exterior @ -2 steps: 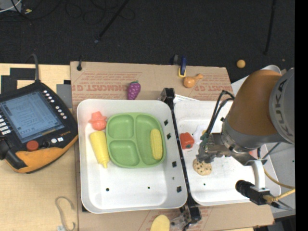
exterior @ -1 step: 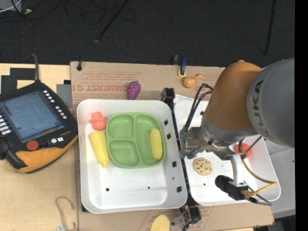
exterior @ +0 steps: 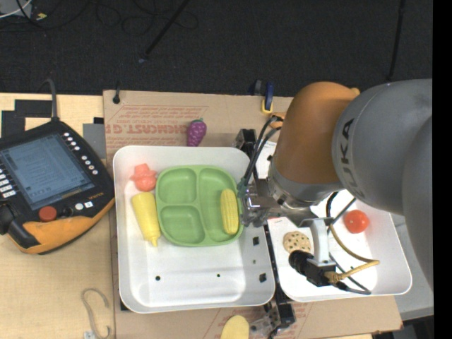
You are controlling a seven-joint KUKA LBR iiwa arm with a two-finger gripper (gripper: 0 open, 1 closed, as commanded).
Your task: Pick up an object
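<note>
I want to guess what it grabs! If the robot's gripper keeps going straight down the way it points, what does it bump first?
Probably the corn cob in the green plate. The gripper sits beside the cob, by the plate's right rim, but height is hard to judge from above.

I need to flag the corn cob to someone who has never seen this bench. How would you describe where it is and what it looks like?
Find the left bin, which holds a green divided plate. The corn lies in the plate's right compartment, lengthwise along the rim. Unlike the smooth yellow bottle outside the plate's left edge, it is ridged with kernels and sits inside the plate.
</note>
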